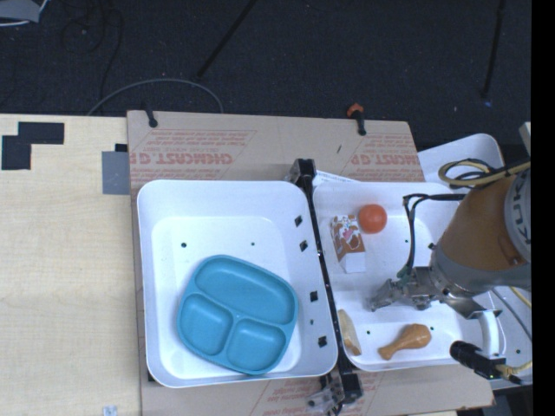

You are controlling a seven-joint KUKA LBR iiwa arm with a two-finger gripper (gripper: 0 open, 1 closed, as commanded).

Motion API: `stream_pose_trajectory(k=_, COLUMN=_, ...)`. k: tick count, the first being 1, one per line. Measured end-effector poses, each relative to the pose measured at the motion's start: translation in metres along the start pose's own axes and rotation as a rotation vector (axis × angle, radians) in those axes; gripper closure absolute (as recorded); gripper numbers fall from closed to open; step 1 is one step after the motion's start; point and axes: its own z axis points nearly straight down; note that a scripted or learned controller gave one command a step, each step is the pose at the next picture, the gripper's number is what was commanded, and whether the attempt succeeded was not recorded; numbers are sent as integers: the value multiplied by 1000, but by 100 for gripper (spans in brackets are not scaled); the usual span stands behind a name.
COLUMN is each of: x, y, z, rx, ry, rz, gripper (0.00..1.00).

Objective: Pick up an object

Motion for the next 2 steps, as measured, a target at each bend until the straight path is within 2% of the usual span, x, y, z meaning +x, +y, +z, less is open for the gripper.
stream_pose_trajectory(k=1, x=-1, y=0, z=-13, rx=-1, ry=0, rz=6, gripper=100)
stream_pose_trajectory(k=2, x=-1, y=-2, z=-54, rx=-7, ry=-2, rz=1, gripper=100)
